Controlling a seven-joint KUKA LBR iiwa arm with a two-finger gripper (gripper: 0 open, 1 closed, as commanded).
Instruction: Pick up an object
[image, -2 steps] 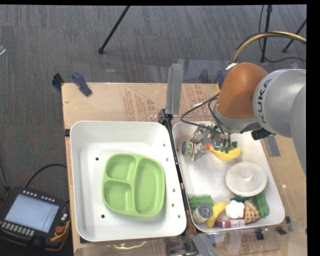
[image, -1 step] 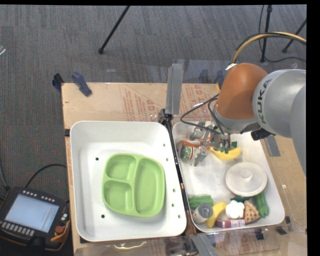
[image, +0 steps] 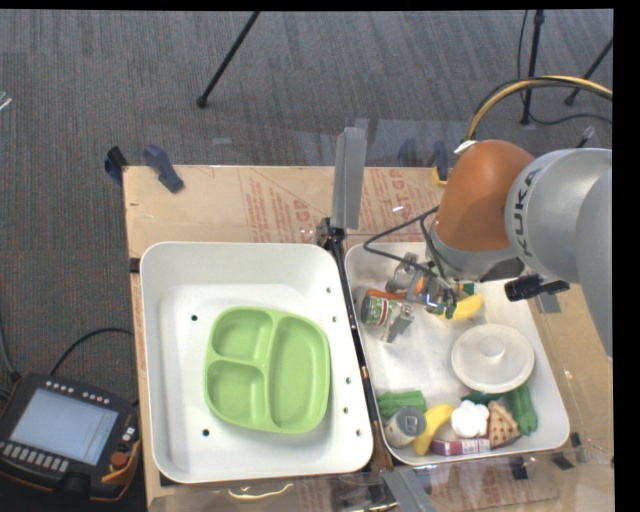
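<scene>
We are seeing the tool hanging low in the right bin just beside a small can, while a green divided plate is lying in the left bin.

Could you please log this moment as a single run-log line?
tool: low in right bin, beside small can | nothing seen held | green tray: in left bin

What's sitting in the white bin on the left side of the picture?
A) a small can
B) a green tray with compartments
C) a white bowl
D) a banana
B: the left bin holds a green divided tray, while the white bowl, the banana and the small can all lie in the right bin.
</scene>
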